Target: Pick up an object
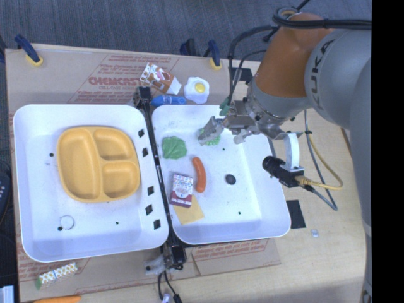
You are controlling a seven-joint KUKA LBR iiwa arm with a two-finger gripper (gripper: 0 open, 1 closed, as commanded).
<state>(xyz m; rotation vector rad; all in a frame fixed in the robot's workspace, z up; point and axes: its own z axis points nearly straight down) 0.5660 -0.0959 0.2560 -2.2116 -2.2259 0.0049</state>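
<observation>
A small green thing (212, 137) sits near the back of the right bin (265, 213), right under the gripper (222, 130). I cannot tell how the gripper is set or if it has hold of the thing. Nearby lie a green leaf toy (174, 148), a sausage (199, 173), a little red box (182, 190) and a cheese slice (189, 212). The left bin (31, 232) holds a yellow tray (98, 163).
</observation>
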